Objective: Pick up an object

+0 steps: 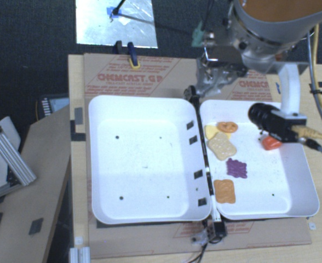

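Tan square wafer point(224, 191) flat in right bin point(292, 201); lumpy purple piece point(237, 168) near; jaws' state unclear, probably hidden.

A brown bench point(150, 76) is filling the middle of the frame. Two white bins are sitting on it: the left bin point(144, 158) at center, the right bin point(292, 179) touching it.

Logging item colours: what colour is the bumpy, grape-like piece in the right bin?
Purple, clearest in the camera view, lying in the right bin.
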Controlling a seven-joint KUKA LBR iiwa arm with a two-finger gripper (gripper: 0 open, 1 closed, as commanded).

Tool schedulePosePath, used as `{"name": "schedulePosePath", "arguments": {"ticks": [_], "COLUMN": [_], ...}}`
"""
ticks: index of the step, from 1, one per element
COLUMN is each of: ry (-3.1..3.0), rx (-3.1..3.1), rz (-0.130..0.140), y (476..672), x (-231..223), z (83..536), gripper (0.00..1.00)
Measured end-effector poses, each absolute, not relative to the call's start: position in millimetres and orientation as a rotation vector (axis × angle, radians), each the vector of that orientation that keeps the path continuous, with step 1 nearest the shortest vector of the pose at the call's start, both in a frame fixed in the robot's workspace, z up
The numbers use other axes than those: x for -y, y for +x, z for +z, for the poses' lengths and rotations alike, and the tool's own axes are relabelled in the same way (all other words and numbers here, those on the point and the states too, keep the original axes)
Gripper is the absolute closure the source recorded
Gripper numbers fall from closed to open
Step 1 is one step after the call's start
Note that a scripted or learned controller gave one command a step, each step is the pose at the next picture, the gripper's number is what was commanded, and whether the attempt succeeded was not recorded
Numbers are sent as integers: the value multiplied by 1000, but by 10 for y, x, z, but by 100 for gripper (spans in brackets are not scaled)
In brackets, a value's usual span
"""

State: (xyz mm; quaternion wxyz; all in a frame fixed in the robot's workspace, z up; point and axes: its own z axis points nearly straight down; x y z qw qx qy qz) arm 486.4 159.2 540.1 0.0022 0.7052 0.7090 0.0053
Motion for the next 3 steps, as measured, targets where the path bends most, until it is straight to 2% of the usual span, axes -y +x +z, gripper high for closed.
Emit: {"name": "schedulePosePath", "arguments": {"ticks": [1, 2, 3], "ry": [2209, 2217, 2213], "rx": [-2236, -2226, -2230], "rz": [4, 4, 8], "y": [4854, 4863, 4865], "x": [-2392, -2345, -2348], "z": [5344, 5350, 5464], "gripper": [100, 0, 100]}}
